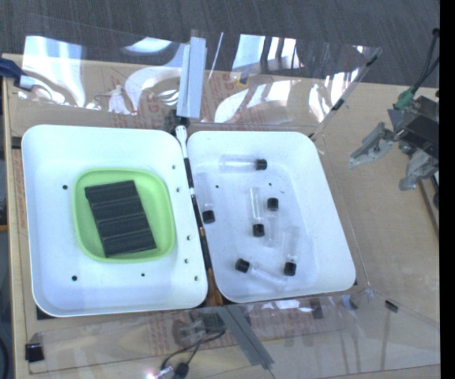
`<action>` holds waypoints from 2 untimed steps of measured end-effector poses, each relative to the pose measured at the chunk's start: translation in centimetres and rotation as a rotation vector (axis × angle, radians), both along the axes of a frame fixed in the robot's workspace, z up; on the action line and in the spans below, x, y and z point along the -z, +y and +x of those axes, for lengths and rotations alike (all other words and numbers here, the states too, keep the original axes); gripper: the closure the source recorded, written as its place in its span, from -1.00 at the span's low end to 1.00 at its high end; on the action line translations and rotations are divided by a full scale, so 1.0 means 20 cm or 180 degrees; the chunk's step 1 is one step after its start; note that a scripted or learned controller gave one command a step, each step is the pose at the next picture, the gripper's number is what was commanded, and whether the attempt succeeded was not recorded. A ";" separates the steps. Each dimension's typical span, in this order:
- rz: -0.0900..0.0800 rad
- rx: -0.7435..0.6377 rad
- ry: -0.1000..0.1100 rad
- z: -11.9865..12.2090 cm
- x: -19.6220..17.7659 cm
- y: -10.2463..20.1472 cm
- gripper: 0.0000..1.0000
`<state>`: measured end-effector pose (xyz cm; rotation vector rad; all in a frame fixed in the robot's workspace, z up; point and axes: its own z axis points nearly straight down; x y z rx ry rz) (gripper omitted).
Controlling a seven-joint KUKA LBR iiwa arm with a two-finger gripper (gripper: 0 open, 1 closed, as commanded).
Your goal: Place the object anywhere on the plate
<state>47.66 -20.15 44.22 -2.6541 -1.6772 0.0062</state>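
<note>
One dark ridged block (120, 219) lay flat on the one green plate (161, 204) in the left bin (38, 212); six clear black-capped vials (243, 164) lay in the right bin (322, 212); the end effector (385, 160) sat at three o'clock, open, holding nothing.

My fingers (385, 158) are grey. Both bins (46, 212) are white, the plate (160, 204) lime green, the ribbed block (121, 218) black, the clear vials (243, 164) black-capped.

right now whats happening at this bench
Nothing is being handled. The pincer sits off to the right of the bins, over the bench. Several clear vials with black caps lie scattered in the right bin. The green plate in the left bin carries a dark ridged block.
</note>
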 end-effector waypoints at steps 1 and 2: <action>-0.0002 0.0147 -0.0003 0.00 0.00 0.00 -1.00; -0.0003 0.0321 -0.0009 0.00 0.00 -0.01 -1.00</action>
